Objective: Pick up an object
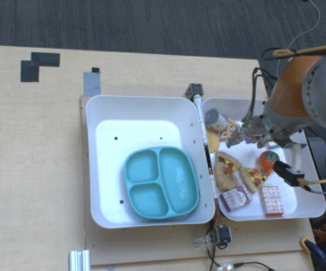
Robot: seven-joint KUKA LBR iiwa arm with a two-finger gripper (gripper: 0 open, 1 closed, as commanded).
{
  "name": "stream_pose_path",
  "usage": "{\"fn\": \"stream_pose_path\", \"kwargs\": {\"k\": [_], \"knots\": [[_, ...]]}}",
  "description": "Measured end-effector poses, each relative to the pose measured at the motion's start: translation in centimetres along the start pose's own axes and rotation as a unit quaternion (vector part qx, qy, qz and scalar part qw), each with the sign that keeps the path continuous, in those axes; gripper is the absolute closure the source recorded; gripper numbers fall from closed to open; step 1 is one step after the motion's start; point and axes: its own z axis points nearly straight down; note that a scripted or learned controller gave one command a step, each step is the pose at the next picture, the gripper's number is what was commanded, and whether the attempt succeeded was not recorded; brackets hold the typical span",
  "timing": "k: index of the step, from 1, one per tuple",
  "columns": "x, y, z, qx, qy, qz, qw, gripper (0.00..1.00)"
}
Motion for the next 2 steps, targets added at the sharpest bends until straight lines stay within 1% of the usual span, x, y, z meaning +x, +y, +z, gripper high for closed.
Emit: {"fn": "stream_pose_path", "kwargs": {"k": [1, 2], "knots": [[2.9, -8.4, 1.8, -0.003, 0.000, 0.003, 1.0000, 0.00], [3.1, -8.1, 0.7, -0.006, 0.001, 0.001, 1.0000, 1.00]]}}
